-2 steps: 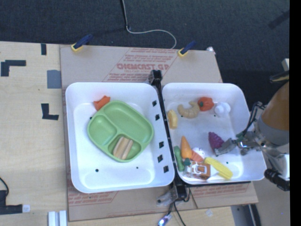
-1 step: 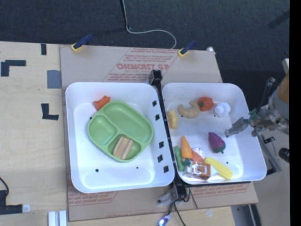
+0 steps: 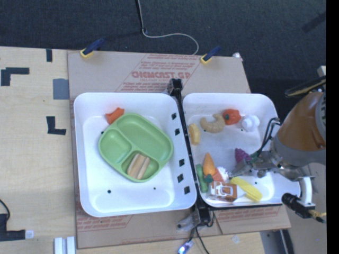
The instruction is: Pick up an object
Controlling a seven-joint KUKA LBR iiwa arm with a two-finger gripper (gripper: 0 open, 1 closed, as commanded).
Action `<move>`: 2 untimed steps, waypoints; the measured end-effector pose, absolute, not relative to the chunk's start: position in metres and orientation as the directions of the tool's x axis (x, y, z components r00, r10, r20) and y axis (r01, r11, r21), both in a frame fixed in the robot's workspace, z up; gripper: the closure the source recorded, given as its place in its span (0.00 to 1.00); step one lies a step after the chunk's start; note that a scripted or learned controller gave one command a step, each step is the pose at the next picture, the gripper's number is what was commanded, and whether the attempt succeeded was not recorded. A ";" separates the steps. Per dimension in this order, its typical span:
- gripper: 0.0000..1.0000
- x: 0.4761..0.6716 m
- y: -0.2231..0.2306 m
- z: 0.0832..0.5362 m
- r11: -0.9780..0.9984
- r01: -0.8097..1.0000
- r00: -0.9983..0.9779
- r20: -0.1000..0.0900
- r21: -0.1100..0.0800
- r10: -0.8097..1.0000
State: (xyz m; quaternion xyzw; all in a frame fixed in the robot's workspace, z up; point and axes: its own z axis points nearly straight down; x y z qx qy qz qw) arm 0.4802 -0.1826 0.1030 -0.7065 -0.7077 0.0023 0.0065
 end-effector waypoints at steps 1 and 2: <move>0.00 0.487 -0.167 0.252 0.004 1.000 -0.004 -0.004 0.014 1.000; 0.00 0.480 -0.210 0.134 -0.003 1.000 0.003 0.001 -0.011 1.000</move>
